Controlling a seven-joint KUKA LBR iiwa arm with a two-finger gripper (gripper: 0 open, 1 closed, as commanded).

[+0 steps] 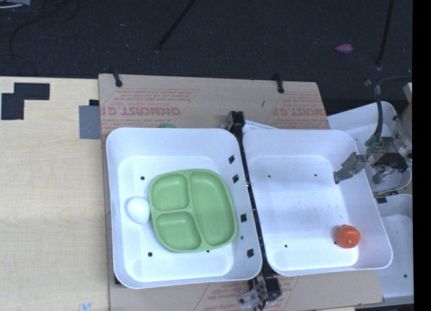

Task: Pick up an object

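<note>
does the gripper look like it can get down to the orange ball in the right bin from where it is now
Probably yes. The gripper sits at the right bin's far right edge, and the orange ball lies alone near the bin's front right corner with nothing over it. The nearby wall might crowd one finger.

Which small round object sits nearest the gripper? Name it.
The orange ball, in the right bin's near right corner. The white ball lies far off in the left bin.

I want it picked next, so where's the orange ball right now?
The orange ball sits in the right bin, near its front right corner, well below the gripper.
</note>
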